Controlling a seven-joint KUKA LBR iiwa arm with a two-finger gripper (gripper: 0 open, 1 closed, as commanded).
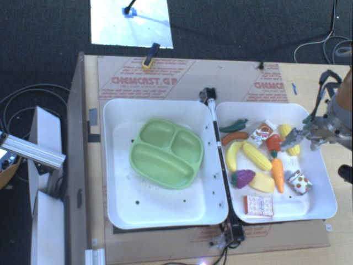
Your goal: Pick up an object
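A: Where's the grey two-finger gripper (291, 141)?

B: Low over the right shallow white bin (321, 164); I cannot tell its state.

A: Nearest toy?

B: The red plastic pepper (273, 142) at its 9 o'clock, just beside it, and the small yellow lemon-shaped toy (285, 131) at 11.

A: The orange plastic carrot (278, 175)?

B: At 7 o'clock, long axis 12-to-6, tapered tip pointing to 6.

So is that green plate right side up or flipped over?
Right side up: the green plate in the left bin shows its three hollow compartments facing upward.
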